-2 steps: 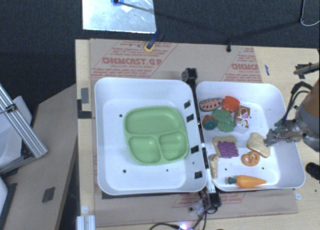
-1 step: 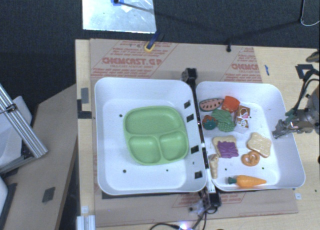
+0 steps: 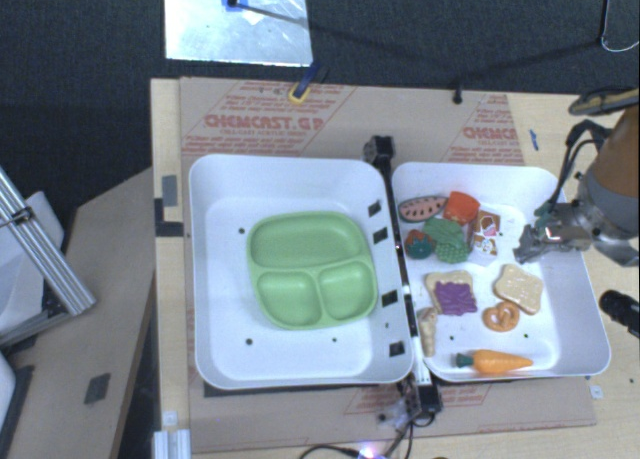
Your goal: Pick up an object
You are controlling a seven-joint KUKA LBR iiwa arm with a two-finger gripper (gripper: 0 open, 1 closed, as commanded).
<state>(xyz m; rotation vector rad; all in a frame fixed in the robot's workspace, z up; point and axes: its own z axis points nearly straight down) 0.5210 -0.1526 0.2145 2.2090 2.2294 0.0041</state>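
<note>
The hand [image 3: 532, 244], whose state I cannot tell, hovers just above the bread slice [image 3: 518, 288], so it could nudge the crowded neighbours.

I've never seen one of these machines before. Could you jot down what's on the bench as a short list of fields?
left bin: holds a green divided plate
right bin: holds toy food
toy food: watermelon slice, carrot, pretzel, plain toast, toast with purple jam
gripper: over the right bin's right side, above the plain toast
held: nothing seen between its fingers
arm: comes in from the right
</note>
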